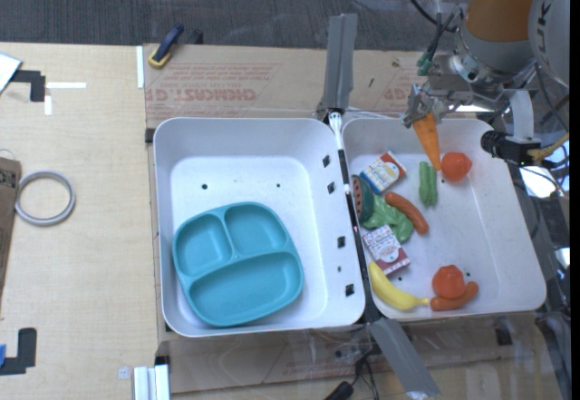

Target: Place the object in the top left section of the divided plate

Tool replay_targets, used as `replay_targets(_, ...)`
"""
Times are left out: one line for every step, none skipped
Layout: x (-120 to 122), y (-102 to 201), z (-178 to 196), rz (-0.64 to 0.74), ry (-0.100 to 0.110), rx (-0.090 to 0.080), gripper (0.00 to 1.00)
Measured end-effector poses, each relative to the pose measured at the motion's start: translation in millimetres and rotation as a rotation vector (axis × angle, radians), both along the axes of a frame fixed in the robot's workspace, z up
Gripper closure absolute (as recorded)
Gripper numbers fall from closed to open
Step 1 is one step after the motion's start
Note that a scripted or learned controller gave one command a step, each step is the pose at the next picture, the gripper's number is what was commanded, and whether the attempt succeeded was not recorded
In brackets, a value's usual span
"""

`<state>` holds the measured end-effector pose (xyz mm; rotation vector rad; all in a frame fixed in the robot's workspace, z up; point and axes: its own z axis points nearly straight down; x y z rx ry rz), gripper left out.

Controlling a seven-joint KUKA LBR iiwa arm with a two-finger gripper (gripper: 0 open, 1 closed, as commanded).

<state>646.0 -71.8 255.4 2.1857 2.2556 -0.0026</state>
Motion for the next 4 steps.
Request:
replay_targets(-63,72,-65,0.321,0.003,0.002,1.00)
replay_targets(-38,147,-65,0.254,0.001,0.000,1.00)
replay_targets(-113,220,-140,0.435,0.003,0.001,1.00)
replay_targets(-143,256,-148,0.540,-0.037,-0.011,1.00)
